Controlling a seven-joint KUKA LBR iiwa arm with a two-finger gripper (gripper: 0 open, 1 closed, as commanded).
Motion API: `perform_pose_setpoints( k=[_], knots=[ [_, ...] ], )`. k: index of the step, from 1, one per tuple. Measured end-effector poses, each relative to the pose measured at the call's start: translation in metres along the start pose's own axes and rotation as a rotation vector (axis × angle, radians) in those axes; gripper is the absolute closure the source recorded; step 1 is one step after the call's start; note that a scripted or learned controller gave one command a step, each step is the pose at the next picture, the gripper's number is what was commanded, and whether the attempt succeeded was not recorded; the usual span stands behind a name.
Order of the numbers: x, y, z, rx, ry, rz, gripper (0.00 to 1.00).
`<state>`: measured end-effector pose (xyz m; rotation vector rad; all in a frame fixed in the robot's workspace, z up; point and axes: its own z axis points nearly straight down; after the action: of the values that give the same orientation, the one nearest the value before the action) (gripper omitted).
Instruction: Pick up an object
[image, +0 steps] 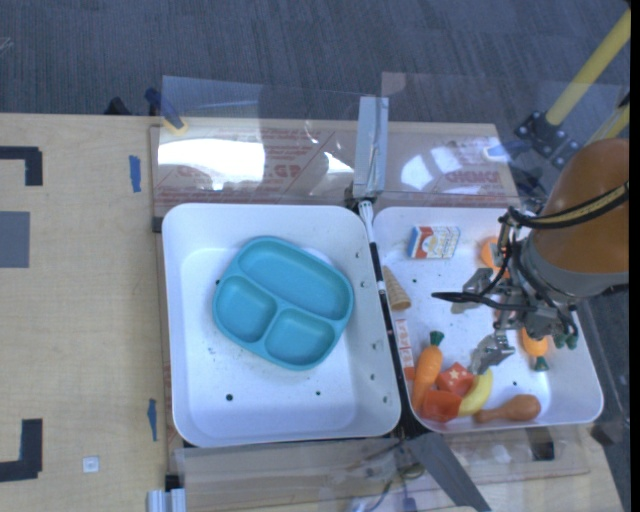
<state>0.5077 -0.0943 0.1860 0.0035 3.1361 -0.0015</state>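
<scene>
The right bin (455, 225) holds several toy foods: a small white and orange carton (432, 241), a cone-shaped piece (397, 290), a carrot (428, 366), a red tomato-like piece (442, 402), a yellow banana (477, 391), a brown drumstick (510, 408) and orange pieces (535, 345) by the arm. My gripper (492, 352) hangs over the bin's right half, just above the banana and beside the orange piece. I see nothing between its fingers.
The left bin (200, 400) carries a blue divided plate (284, 301). A metal divider (371, 150) and clear panels stand behind the bins. The grey arm with its orange band (590, 210) covers the right bin's far right side.
</scene>
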Motion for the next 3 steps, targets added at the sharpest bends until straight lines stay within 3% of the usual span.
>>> perform_pose_setpoints(
  k=[1, 2, 3],
  knots=[
    [0.009, 0.001, 0.080, 0.002, -0.022, 0.045, 0.00],
    [-0.060, -0.043, 0.097, 0.002, -0.010, 0.061, 0.00],
    [-0.098, -0.008, 0.098, -0.001, -0.009, 0.197, 0.00]
  ],
)
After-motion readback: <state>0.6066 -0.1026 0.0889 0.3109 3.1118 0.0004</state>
